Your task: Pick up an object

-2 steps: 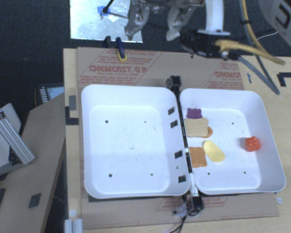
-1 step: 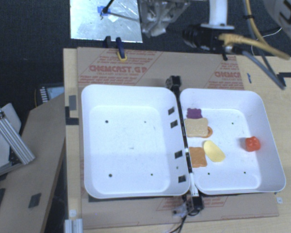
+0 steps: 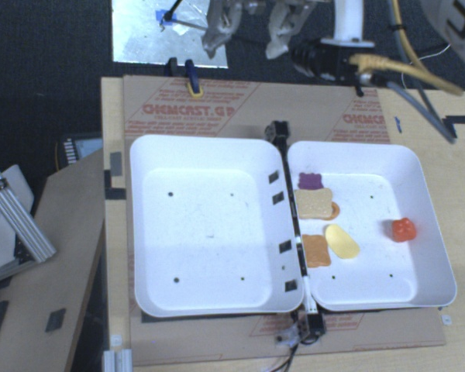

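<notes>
Right bin (image 3: 430, 231): purple, tan, yellow, red pieces.

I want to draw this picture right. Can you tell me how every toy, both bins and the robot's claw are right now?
Gripper: raised behind the bins, fingers apart, holding nothing.
Purple toy: lying flat in the right bin, by the divider.
Toast slice: lying flat, below the purple toy.
Orange-brown piece: flat, against the divider.
Yellow piece: flat, beside the orange-brown piece.
Red toy: sitting alone, apart from the others.
Right bin: holds all five toys.
Left bin: sits level beside it.
</notes>
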`<state>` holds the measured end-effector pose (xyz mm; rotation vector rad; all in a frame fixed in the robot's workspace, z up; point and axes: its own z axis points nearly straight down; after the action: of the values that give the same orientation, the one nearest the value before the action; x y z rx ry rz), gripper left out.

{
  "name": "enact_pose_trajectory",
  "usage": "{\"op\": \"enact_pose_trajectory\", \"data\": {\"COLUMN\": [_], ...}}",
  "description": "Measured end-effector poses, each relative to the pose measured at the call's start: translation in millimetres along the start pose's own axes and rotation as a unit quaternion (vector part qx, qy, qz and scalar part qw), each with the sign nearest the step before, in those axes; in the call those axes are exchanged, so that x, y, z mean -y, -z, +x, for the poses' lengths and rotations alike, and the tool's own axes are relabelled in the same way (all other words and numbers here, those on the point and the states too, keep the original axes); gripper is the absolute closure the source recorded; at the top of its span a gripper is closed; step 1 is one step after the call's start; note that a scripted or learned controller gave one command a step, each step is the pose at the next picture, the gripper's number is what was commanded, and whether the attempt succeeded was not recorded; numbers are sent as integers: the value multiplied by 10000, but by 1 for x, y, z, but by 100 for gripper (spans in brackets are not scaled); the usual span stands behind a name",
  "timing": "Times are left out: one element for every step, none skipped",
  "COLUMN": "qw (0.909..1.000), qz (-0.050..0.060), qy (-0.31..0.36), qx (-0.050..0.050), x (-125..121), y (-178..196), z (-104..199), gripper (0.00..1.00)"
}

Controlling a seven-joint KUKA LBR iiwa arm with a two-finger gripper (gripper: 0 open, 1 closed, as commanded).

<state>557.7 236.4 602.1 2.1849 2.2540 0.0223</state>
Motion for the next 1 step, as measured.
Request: {"op": "enact_pose_trajectory", "data": {"qw": [10000], "qz": [-15], "qy": [14], "qx": [-8], "x": [0], "y": [12], "z": [0], "gripper": [100]}}
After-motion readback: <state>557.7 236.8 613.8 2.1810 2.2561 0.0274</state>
